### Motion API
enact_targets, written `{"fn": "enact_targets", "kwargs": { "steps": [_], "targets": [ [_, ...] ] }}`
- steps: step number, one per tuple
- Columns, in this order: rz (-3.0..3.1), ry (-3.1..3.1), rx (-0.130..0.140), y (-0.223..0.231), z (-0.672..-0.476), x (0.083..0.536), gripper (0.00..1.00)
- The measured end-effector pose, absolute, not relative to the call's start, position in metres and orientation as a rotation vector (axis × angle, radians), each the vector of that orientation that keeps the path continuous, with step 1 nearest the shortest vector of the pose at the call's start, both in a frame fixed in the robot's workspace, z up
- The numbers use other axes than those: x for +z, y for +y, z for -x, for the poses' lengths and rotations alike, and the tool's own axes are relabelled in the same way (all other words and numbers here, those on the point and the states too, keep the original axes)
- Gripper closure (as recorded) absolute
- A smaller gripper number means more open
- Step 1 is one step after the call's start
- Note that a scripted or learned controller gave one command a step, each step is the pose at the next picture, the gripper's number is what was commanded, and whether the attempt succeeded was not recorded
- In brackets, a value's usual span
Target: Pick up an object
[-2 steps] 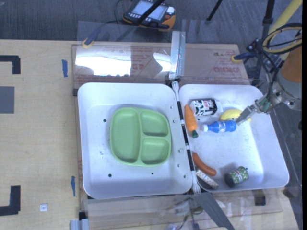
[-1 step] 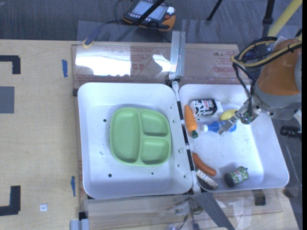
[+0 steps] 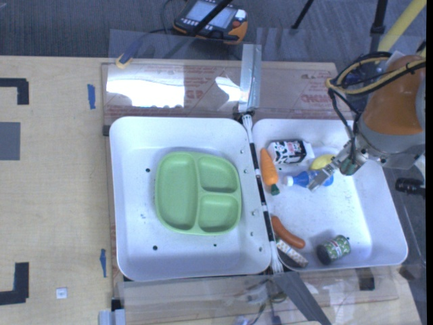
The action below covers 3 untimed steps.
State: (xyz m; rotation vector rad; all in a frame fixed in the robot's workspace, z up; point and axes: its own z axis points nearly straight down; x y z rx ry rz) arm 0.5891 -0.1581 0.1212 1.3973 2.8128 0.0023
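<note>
Gripper [image 3: 323, 176] hangs over the right bin [image 3: 379, 212], its fingers clamped on a blue bottle [image 3: 304, 179] near a yellow piece [image 3: 322, 161]. Bare floor lies below, toward the near rim. Its long axis runs left-right, white cap pointing at the carrot [image 3: 269, 168] by the divider.

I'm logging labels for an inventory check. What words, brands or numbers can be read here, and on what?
Nothing reads clearly.
Clear panel behind the bins: faint reddish print, too blurred to read.
Handheld device on the floor: lit screen, too small to read.
Black-and-white carton: pattern only, nothing legible.
Dark green can: label too small to read.
</note>
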Motion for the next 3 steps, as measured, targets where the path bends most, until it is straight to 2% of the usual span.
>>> {"fn": "enact_targets", "kwargs": {
  "steps": [1,2,3],
  "targets": [
    [-1.170,2.912,0.001,-0.166,-0.621,0.086,0.00],
    [-1.184,2.903,0.003,-0.149,-0.654,0.155,0.00],
    [-1.175,2.911,0.000,-0.183,-0.651,0.087,0.00]
  ]
}}
